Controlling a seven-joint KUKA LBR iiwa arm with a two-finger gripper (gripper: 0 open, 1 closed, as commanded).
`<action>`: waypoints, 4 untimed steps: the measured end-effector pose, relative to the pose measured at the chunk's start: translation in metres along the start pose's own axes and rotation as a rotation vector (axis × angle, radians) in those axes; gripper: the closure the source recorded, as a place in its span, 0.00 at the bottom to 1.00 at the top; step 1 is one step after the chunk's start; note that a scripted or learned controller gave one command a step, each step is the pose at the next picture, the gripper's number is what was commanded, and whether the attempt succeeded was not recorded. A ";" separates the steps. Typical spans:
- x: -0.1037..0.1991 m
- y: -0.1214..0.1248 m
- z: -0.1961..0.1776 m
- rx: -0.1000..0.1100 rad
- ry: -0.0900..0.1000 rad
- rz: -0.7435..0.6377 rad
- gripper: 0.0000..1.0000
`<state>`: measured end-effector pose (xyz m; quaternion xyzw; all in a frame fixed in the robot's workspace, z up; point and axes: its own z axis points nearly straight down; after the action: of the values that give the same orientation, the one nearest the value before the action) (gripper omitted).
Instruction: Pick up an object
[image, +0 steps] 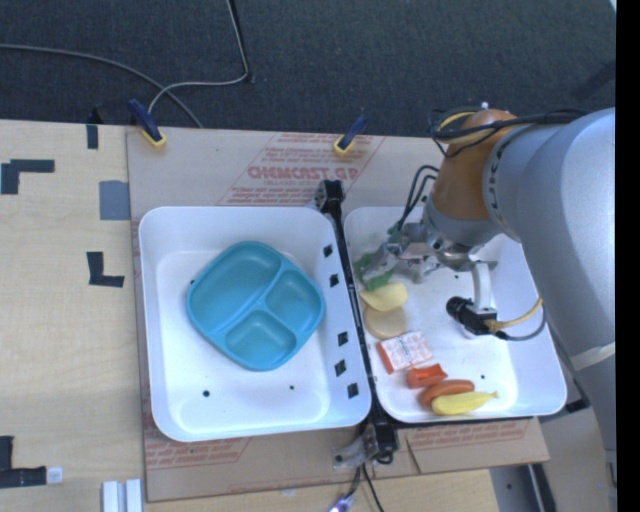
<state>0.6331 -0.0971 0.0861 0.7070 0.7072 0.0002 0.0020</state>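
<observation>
**Gripper low over the upper left corner of the right bin, among the food items**

Camera view. We find two white bins side by side on the bench. The left bin (170, 400) holds a blue divided plate (256, 304), lying flat near its middle. The right bin (525, 385) holds the loose items, all gathered along its left side.

The arm (560, 210) enters from the right, its orange band (462, 180) above the wrist. The gripper (398, 252) sits low in the upper left part of the right bin, close to the wall shared with the left bin. We cannot tell from this angle whether it is released or clenched: the working end is small and crowded by cables and fittings.

A small green item (374, 266) lies just at the gripper's left tip, seemingly touching it; whether it is grasped we cannot confirm. A pale yellow item (385, 296) lies just below the gripper, near but apparently apart. Beneath that rests a beige round piece (385, 322). Further down we note a white packet with red print (406, 351), an orange-red block (427, 376), a reddish sausage-like piece (447, 391) and a yellow banana-shaped item (463, 403), all well apart from the gripper, toward the bin's lower edge.
</observation>
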 end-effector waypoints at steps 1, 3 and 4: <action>0.004 0.035 -0.013 0.003 0.003 -0.001 0.00; -0.005 0.008 0.000 -0.001 0.001 -0.001 0.00; 0.000 0.000 0.000 -0.001 0.000 0.000 0.00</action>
<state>0.6327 -0.0969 0.0863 0.7069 0.7074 0.0004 0.0023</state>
